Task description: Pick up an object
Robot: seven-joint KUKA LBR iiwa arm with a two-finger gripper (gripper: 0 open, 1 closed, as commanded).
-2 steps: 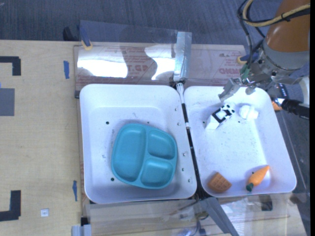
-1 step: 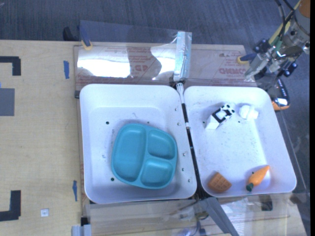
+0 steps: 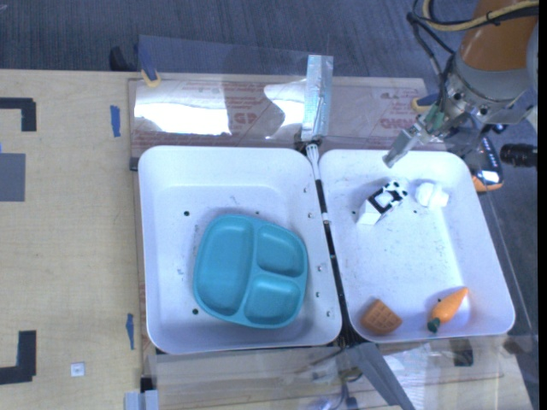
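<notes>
Although the gripper [image 3: 408, 146] hangs over the upper rim of the right bin [image 3: 479, 254] in the upper right of the frame, its tip is a slim grey shape seen at a slant, and I cannot tell how it is set. Nothing shows in its hold.

Nearest to it, just below and a little left, lies a small black-and-white toy [image 3: 385, 202], with a small white lump [image 3: 432, 196] just to its right; both sit in the upper part of the right bin. They look light and rigid, probably moulded plastic, so weight should be no trouble, but they are small and may skid on the smooth bin floor if nudged from one side. The black-and-white toy looks best taken across its narrow middle, from above. At the lower edge of the same bin lie a toy carrot [image 3: 449, 307], orange with a green end, close to the lower right wall, and an orange wedge-shaped piece [image 3: 379, 317] to its left. The carrot is tapered and likely slippery; its thicker orange body seems the safer place to pinch, though the wall nearby leaves little room.

The bin floor is white, shallow and speckled. The left bin [image 3: 162, 229] holds a teal divided tray [image 3: 250, 269], wide and flat, a poor fit for two fingers. Around the bins lie a pale wooden bench [image 3: 60, 254] and a shiny plastic sheet [image 3: 214, 101] behind.
</notes>
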